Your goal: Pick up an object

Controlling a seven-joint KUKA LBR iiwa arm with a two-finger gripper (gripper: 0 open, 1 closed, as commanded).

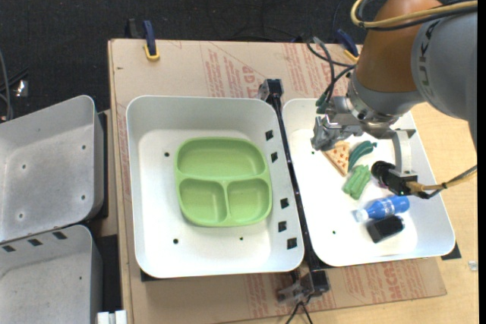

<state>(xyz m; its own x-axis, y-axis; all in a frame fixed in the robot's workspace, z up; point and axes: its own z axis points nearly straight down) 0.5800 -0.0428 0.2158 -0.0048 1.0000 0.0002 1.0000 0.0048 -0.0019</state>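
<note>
My gripper (325,136) hangs low over the upper left part of the right bin (425,239), pointing down. Just to its right lies a tan and orange pizza-slice toy (339,157), right beside the gripper's tip. A dark green piece (361,150) and a light green piece (355,181) lie a little farther right. Toward the bin's front sit a blue bottle (382,208) and a small black block (385,228). I see nothing gripped.
The left bin (144,163) holds a light green divided plate (224,180). A black divider (287,171) runs between the two bins. The arm's orange band and grey body cover the right bin's far right corner. Grey trays lie off the bench at left.
</note>
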